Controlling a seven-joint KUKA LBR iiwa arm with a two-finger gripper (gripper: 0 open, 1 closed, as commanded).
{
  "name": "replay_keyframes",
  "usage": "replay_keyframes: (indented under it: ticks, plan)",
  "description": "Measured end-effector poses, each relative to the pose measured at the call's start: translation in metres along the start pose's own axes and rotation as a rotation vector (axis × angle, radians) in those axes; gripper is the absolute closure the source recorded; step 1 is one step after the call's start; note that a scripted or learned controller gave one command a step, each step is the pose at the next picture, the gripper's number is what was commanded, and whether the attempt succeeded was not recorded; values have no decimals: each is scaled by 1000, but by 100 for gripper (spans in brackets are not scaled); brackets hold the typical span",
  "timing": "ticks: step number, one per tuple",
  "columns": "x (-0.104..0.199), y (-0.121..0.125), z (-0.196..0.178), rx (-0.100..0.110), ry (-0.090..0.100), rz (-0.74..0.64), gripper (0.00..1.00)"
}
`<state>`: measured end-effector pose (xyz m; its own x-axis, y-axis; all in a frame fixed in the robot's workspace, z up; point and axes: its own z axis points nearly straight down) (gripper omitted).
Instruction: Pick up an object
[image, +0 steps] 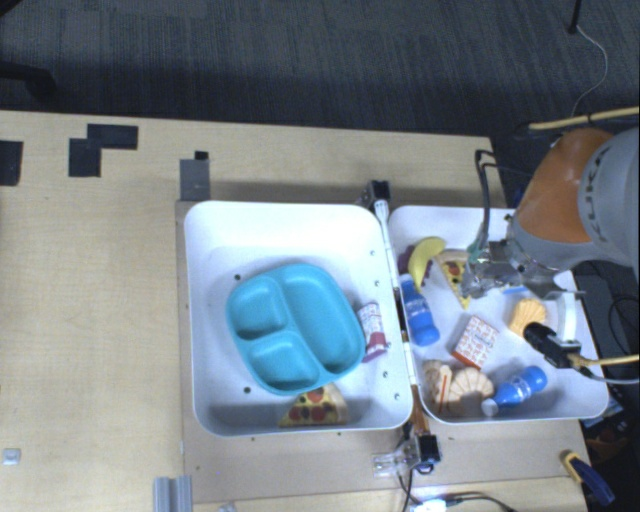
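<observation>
The arm (570, 200) reaches in from the right, and its hand (487, 270) hangs low over the far part of the right bin (520, 412). From this angle I cannot tell how far open the hand is, and nothing is seen in its grip.

The things it could pick up lie around it in that bin. A banana (425, 255) sits just left of the hand at the far left corner. A small yellow and red piece (452, 268), perhaps a toy food item, lies between the banana and the hand. A blue bottle (418, 315) lies along the bin's left wall, near side of the banana. A small patterned box (475, 342) lies in the middle, and a bread roll (455, 385) sits at the near wall. A second blue bottle (520, 385) lies on its side to the right of the roll. A yellow lump (527, 315) sits to the right of the box.

The left bin (215, 260) holds a blue divided plate (295, 325), a small tube (372, 330) just right of it, and a pizza slice (315, 408) at the near wall. Both bins rest on the pale bench (90, 330).
</observation>
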<state>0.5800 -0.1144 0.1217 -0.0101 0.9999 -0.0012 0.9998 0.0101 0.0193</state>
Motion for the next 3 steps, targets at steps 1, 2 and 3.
replay_keyframes:
  ticks: [1, 2, 3]
  plan:
    - [0, 0, 0, 0, 0, 0, 0]
    - [1, 1, -11, -2, 1, -3, 100]
    - [1, 1, -11, -2, 1, -3, 0]
